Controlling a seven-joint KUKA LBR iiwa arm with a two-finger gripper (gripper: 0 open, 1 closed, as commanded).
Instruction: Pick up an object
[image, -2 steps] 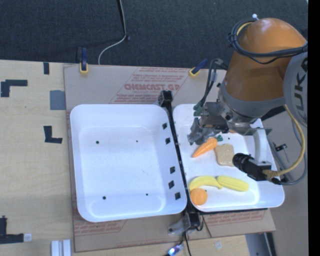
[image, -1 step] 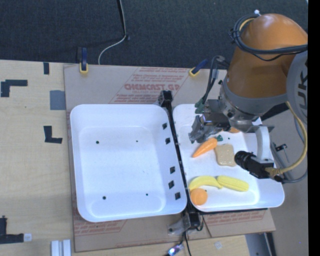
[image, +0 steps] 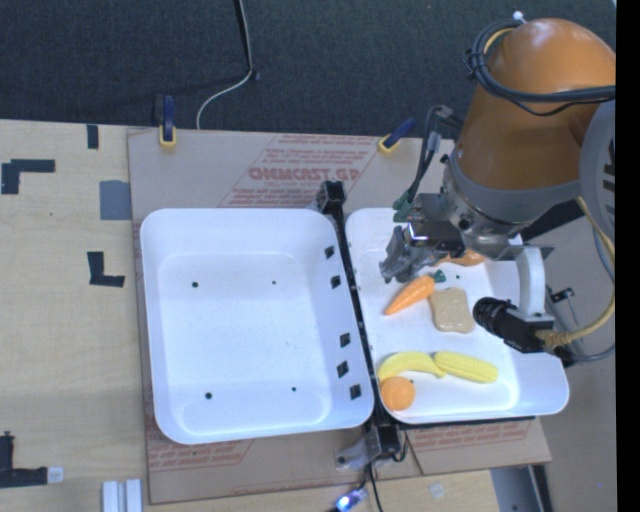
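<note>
Both bins (image: 240, 225) looked like smooth white plastic with a soft sheen. Under them lay matt brown cardboard (image: 290, 170) printed in red, on a bench (image: 60, 330) of pale, dull wood-like board. The carrot (image: 410, 295), banana (image: 410, 365), corn cob (image: 467, 367) and orange ball (image: 398, 393) seemed smooth moulded plastic, the tan biscuit (image: 451, 310) rougher and matt. The orange band (image: 545, 75) shone glossy; the hand (image: 405, 260) was dark, dull metal.

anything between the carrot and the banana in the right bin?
Camera view: nothing lies directly between the carrot and the banana, just bare white floor of the right bin. The tan bread-like piece lies off to the side of that stretch.
</note>
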